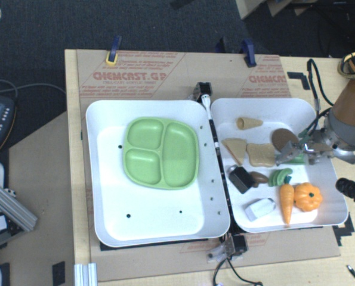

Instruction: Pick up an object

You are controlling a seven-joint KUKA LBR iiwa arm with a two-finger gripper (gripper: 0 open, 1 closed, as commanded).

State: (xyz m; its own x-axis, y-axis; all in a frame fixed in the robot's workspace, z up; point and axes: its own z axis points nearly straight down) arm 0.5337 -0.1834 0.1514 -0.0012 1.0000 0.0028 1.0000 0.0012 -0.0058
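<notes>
**Arm reaches over the right bin, gripper low among the toy food**

Camera view: The grey arm [350, 115] comes in from the right edge and bends down over the right bin [296, 107], its wrist slanting toward the bin's middle. The gripper [290, 155] sits low at the bin's right-centre, pointing left; whether its pincer is apart or together I cannot tell, since the tips blur into the items under them.

The right bin holds the loose objects. A tan cone [249, 123] lies near the top. Below it are 2 tan pieces: a wedge [235, 149] and a toast-like slice [261, 154] touching it on the right. A brown round piece [284, 138] lies just above the gripper, close to or touching it. A black block [240, 179] sits tilted near the bin's left wall, with a small dark brown item [259, 177] beside it. A green ridged piece [280, 177] lies just below the gripper. An orange carrot [286, 202] lies lengthwise beside an orange pumpkin [308, 196], the 2 touching. A white block [260, 208] lies near the front, left of the carrot.

The left bin [105, 207] holds 1 green divided plate [161, 152] with 3 compartments, lying flat in the upper middle.

Both bins rest on a cardboard sheet [165, 70] clamped to the bench.
</notes>
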